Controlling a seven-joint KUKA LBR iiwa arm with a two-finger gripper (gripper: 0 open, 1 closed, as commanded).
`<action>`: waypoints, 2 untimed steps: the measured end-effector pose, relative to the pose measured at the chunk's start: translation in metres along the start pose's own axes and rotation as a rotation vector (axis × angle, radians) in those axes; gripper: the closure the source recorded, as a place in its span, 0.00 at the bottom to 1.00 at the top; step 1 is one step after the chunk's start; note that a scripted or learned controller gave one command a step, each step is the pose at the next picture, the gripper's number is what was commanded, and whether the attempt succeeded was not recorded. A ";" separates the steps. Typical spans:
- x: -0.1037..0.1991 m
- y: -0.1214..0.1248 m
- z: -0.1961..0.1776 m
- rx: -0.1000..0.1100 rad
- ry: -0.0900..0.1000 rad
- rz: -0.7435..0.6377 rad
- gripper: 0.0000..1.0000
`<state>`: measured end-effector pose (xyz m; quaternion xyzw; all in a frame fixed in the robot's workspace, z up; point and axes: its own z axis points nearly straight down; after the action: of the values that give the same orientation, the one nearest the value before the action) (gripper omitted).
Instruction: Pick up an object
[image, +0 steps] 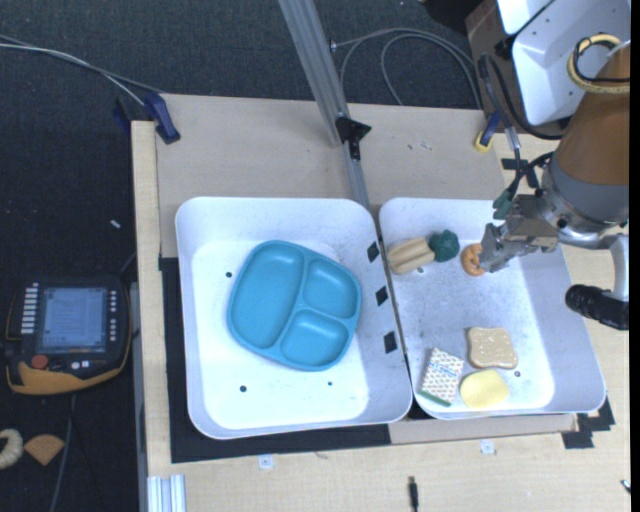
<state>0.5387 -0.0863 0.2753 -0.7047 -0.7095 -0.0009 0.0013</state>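
pincer (488, 256) sits right over the little orange ball (471, 260) in the right bin (575, 380), can't tell if it's pinching; looks light, round, probably slippery, so grab across its middle

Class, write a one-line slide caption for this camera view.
Gripper hovers by an orange object in the right bin; blue tray sits left.

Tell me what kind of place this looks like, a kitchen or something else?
Most likely a robotics lab bench rather than a kitchen. The food-like pieces, such as the slice of bread, look like toys sorted in a white bin, a handheld control pendant lies beside the bench, and loose cables run behind.
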 end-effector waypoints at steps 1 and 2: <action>0.046 0.018 0.006 -0.002 -0.002 0.001 1.00; 0.105 0.028 0.006 -0.002 -0.001 0.000 1.00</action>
<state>0.5664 0.0188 0.2692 -0.7045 -0.7097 -0.0013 0.0001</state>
